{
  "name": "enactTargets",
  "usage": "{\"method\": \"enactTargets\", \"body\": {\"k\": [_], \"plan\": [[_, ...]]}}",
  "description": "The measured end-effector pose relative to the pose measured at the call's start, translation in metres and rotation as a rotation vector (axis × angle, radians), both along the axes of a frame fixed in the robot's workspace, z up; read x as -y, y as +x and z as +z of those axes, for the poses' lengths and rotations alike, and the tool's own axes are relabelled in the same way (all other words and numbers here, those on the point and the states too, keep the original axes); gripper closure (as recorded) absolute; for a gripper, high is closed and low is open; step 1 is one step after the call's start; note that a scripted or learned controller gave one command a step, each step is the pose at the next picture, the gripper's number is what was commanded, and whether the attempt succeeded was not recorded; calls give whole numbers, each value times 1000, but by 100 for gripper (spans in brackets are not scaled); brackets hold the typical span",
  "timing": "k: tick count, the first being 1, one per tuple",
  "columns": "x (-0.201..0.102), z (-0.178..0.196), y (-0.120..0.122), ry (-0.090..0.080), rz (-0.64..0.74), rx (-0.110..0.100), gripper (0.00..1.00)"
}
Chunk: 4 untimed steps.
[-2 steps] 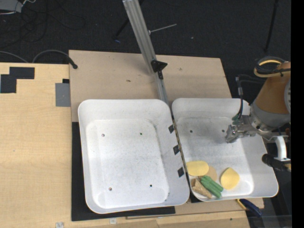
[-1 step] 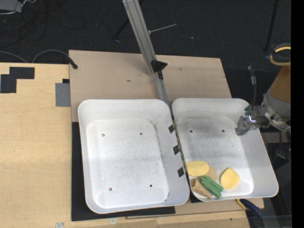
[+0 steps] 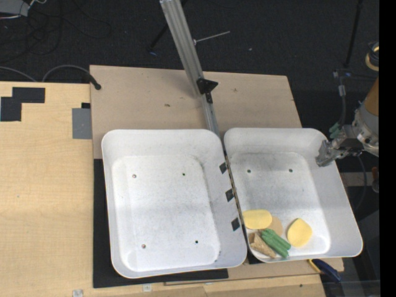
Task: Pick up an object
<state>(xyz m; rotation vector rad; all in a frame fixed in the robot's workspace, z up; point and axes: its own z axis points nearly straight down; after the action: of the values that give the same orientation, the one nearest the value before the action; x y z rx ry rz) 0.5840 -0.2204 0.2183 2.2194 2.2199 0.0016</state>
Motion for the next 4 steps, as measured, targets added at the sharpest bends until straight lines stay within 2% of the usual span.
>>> {"method": "enactTargets", "body": {"k": [1,3,4], "plan": [[1,24,0,1,0,-1,100],[-92,11,-10,4,3,-7,100],[-151,14,-23,5,4,-7,100]]}}
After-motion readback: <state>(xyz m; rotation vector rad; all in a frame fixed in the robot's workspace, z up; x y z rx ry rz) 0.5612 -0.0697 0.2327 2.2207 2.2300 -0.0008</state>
